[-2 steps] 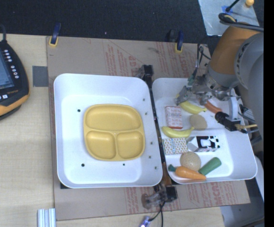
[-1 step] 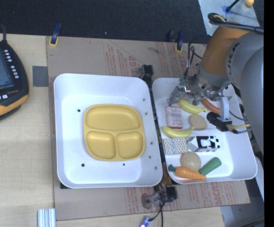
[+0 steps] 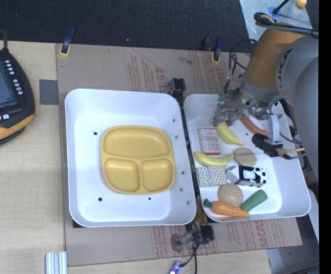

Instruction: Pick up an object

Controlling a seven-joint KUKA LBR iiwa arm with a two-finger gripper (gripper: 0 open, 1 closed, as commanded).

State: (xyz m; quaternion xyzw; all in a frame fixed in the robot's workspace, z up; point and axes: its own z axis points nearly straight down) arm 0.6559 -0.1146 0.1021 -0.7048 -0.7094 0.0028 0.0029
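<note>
Two shallow white bins were seen side by side on the worktop point(image 3: 28, 176). The left bin point(image 3: 80, 153) carried a yellow divided tray point(image 3: 138, 158), set near its middle. The right bin point(image 3: 291, 201) held a scatter of small items. The jaws point(image 3: 227, 112) were lowered into the far left part of the right bin, with the grey arm and its orange band point(image 3: 268, 56) reaching in from the right. How far the jaws stood open could not be told (they were too small and cluttered in the view), and nothing could be made out between them.

Just near of the jaws a small banana point(image 3: 229, 134) lay at a slant, and a second banana point(image 3: 212, 159) lay further toward the near side, beside a pink patterned packet point(image 3: 209, 141). A tan round piece point(image 3: 245, 155) sat right of the second banana. A black and white toy point(image 3: 251, 176) was placed nearer still, with a second patterned packet point(image 3: 210, 176) to its left. At the near edge of the bin a beige ball point(image 3: 230, 193), a carrot point(image 3: 229, 209) and a green cylinder point(image 3: 253, 200) were grouped close together. An orange-red piece point(image 3: 253, 125) lay right of the jaws. A handheld control pendant point(image 3: 3, 99) rested on the worktop at the far left.
</note>
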